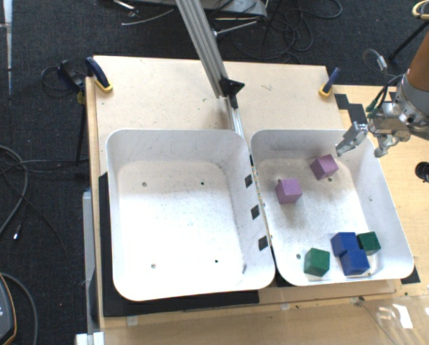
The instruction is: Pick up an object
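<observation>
The hand [366, 141] hangs over the far right rim of the right bin [386, 192], its two fingers spread apart with nothing between them. No object is grasped yet; the step in hand is, by judgement, the approach.

Choose your target first. The right bin holds six blocks:
- a purple block [323, 167] near the far wall, closest to the hand
- a second purple block [289, 190] just left of it, standing apart
- a green block [317, 261] near the front rim, alone
- a cluster at the front right: two blue blocks [349, 253] touching each other, with a dark green block [369, 242] against them

Take the nearer purple block. It has free space on all sides, so both fingers can pass down without striking a neighbour. It sits turned relative to the bin walls; rotate the wrist so the fingers close on two flat opposite faces, not on corners.

Keep clear of the bin wall on descent. Avoid the front cluster: fingers there are likely to wedge between touching blocks.

The left bin [121, 192] on the desk [164, 92] needs no attention
</observation>
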